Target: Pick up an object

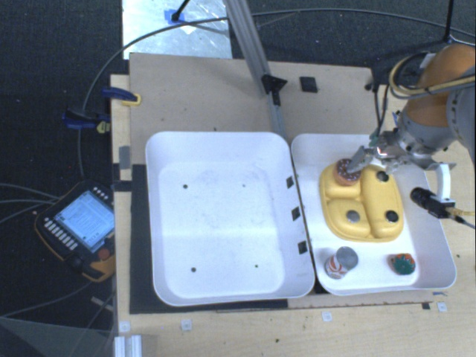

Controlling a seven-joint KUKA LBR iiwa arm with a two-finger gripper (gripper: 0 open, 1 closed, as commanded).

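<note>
Right bin [428, 270], four objects:

- Large yellow moulded plastic piece [364, 203], lobed and rounded, lying flat in the bin's middle. Dark round spots on its top face.
- Small round pink-and-brown object, doughnut-like [345, 172], resting on the yellow piece's upper left lobe.
- Small round grey-and-red object [341, 262] on the bin floor near the front left corner, just below the yellow piece, apart from it.
- Small green-and-orange object [402, 263] on the floor near the front right, well apart from the grey one. Too small to identify further.
</note>
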